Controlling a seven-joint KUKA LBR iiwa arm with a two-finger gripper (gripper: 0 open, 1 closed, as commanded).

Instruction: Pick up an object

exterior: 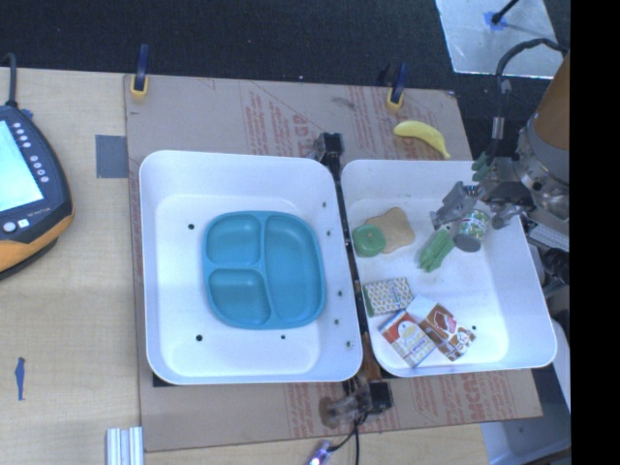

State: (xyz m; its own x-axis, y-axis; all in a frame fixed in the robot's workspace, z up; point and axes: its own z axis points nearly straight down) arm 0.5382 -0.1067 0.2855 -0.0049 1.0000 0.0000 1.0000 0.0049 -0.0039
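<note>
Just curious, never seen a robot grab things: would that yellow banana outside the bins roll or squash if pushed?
The banana looks like a curved toy, so it would probably pivot or slide rather than roll. Its glossy skin suggests stiff plastic, likely light and somewhat slippery.

the wooden counter carries a brown cardboard sheet clamped at its far edge, a banana and two white bins on it; a handheld control pendant lies left.
</note>
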